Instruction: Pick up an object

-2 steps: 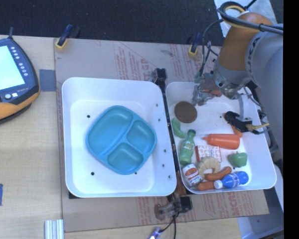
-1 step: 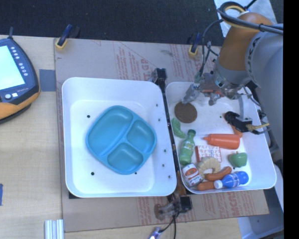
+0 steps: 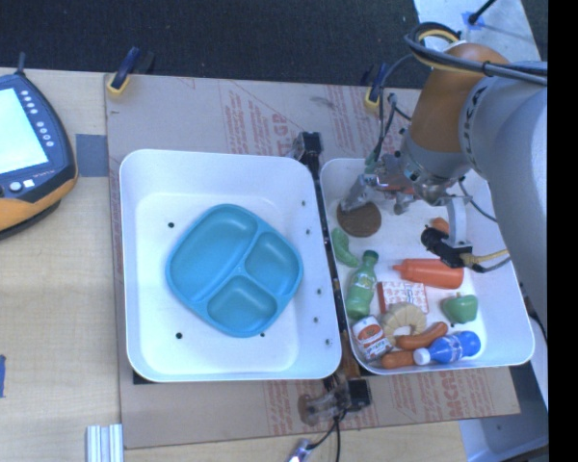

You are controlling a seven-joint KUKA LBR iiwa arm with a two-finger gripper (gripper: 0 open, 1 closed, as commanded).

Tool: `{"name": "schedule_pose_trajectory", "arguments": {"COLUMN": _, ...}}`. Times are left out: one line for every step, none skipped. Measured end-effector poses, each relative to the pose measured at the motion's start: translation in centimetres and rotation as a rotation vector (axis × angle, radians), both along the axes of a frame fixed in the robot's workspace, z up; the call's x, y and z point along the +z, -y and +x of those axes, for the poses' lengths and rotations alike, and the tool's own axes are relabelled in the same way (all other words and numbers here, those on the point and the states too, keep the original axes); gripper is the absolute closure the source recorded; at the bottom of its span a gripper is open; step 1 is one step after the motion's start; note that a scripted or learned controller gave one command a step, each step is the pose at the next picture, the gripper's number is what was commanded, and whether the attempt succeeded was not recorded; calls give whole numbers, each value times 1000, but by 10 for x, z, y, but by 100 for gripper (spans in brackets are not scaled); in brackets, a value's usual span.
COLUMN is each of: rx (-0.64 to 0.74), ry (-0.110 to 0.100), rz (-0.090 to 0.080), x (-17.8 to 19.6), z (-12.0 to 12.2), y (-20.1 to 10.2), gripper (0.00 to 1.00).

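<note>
Two shallow white bins are seen side by side on a brown board laid over a wooden bench. The left bin (image 3: 135, 258) holds a blue divided plate (image 3: 234, 269), which lies flat near its middle, turned at a slant to the bin walls. The right bin (image 3: 506, 354) is crowded with toy food. A brown round piece (image 3: 359, 219) is found near the bin's far left corner, with a green pod-like piece (image 3: 345, 249) just below it and a green bottle (image 3: 362, 285) beside that. An orange carrot (image 3: 430, 273) lies toward the middle, and a green pepper (image 3: 459, 307) is placed near the right wall. Along the near edge a small can (image 3: 368, 332), a pale ring-shaped piece (image 3: 405, 320), two sausages (image 3: 416, 339) and a blue bottle with a white cap (image 3: 450, 348) are packed close together. The grey arm with its orange band (image 3: 445, 89) is reached in from the right, and the gripper (image 3: 405, 186) is hung over the far part of the right bin, just beside the brown round piece. Whether the gripper is spread or pressed together cannot be told from this angle, and nothing is seen held by it. A tablet in an orange case (image 3: 19, 152) rests on the bench at far left.
</note>
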State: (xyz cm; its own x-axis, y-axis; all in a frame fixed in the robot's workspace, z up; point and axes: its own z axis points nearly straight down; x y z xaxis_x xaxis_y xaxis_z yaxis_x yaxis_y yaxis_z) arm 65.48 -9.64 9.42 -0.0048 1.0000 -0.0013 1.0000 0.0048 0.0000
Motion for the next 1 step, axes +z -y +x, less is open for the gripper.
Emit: {"name": "schedule_pose_trajectory", "arguments": {"rx": 3, "ry": 0, "rz": 0, "x": 11, "z": 1, "y": 1, "gripper": 100}}
